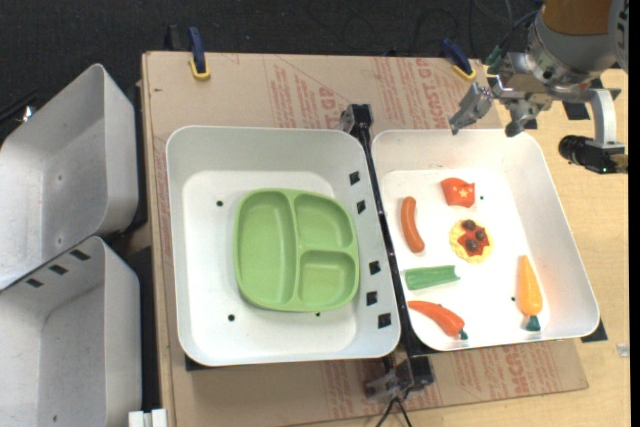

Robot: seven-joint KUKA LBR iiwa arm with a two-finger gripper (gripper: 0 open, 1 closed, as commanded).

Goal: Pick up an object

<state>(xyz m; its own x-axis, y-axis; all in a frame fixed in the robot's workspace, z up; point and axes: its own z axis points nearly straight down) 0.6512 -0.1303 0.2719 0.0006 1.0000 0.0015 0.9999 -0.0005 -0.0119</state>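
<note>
Cardboard (260, 85) covered your bench. Your left bin (190, 215) held a green tray (297, 250). Your right bin (560, 215) held a sausage (411, 223), green bean (431, 276), chili (437, 316), tomato (458, 191), pizza (470, 240) and carrot (528, 287). Your gripper (493, 115) hovered above, fingers spread, holding nothing.

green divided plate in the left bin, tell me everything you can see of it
The green divided plate is a light green, matte, plastic-looking tray with rounded corners and three compartments: one tall section on its left, two smaller ones stacked on its right. It lies flat and right side up near the middle of the left white bin, turned slightly askew to the bin's walls. Its compartments hold nothing. It rests on the bin floor alone, with no other item touching it.
</note>
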